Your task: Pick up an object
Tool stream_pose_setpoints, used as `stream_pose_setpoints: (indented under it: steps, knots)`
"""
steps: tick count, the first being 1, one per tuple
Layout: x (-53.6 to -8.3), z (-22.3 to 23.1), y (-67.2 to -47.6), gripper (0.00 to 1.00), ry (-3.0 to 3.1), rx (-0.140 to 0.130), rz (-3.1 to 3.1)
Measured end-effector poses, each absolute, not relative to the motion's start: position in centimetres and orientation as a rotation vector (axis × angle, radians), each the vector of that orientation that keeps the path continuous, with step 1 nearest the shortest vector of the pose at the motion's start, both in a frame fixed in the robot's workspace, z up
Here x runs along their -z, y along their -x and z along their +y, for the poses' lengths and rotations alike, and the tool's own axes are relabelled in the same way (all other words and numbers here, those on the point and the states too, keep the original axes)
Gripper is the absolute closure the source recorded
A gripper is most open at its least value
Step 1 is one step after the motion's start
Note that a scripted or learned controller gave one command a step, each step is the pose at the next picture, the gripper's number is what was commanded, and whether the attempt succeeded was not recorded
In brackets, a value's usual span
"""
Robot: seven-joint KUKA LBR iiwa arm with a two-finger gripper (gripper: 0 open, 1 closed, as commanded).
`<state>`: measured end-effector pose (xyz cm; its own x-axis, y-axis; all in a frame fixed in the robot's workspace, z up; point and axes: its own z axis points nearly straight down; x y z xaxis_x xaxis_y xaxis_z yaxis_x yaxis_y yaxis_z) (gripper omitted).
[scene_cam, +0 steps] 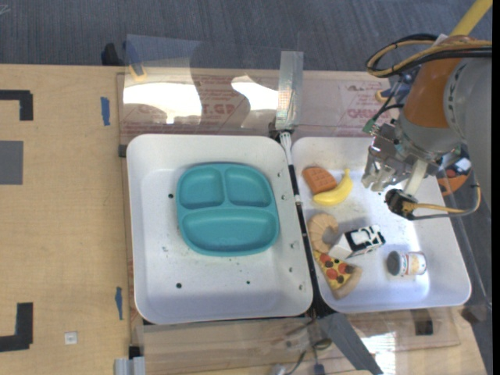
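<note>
The arm (461,92) is grey, with an orange band (426,100) above the wrist. Black and yellow cables (406,49) loop over it. The gripper (383,180) is silver metal with 2 fingers, and a small black cylinder (400,201) with a yellow lead sits beside it.

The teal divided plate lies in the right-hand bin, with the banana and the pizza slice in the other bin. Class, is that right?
Not quite. The camera view shows the teal divided plate in the left-hand bin, not the right-hand one. The banana and the pizza slice do lie in the other bin, on the right.
</note>
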<state>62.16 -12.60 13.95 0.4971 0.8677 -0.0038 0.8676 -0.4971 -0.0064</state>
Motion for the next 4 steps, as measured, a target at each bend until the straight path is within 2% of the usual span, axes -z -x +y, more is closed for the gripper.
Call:
stream_pose_setpoints:
  steps: [1, 2, 3, 4]
  knots:
    - [-14.2, -12.4, -62.3, 0.0, 2.713, -0.003, -1.58]
    - [-9.5, -11.1, -65.9, 0.0, 2.882, -0.007, -1.245]
    - [-9.4, -11.0, -65.8, 0.0, 2.88, -0.009, -1.245]
    - [-8.7, -10.1, -65.7, 0.0, 3.059, -0.017, -0.666]
